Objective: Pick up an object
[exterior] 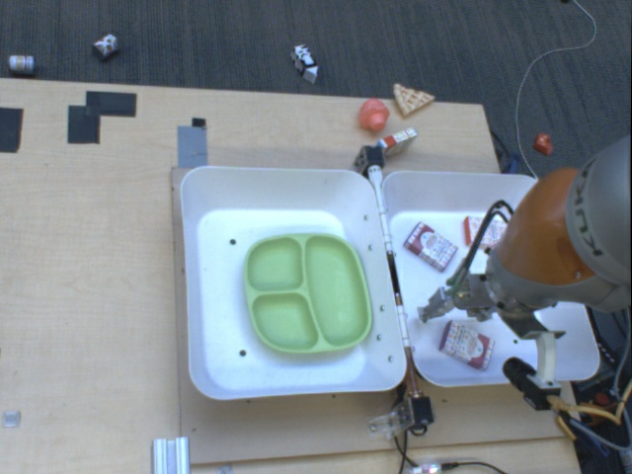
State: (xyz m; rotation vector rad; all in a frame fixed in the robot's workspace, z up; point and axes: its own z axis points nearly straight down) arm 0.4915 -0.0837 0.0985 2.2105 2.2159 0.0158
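Note:
The right bin (583, 363) holds small red-and-white packets. One packet (431, 246) lies at the bin's upper left and another (465, 344) near its front edge. A third packet (480, 230) at the back is partly covered by the arm. My gripper (443, 304) hangs over the bin floor between the first two packets, just above the front one. The grey wrist and orange band (538, 240) hide much of the bin's right half. Nothing visible is in the gripper.
The left bin (212, 265) holds a green divided plate (307, 292). Behind the bins on the bench lie a red ball (373, 115), a toy pizza slice (413, 98) and a small red-and-white tube (400, 140). Cables trail at the front right.

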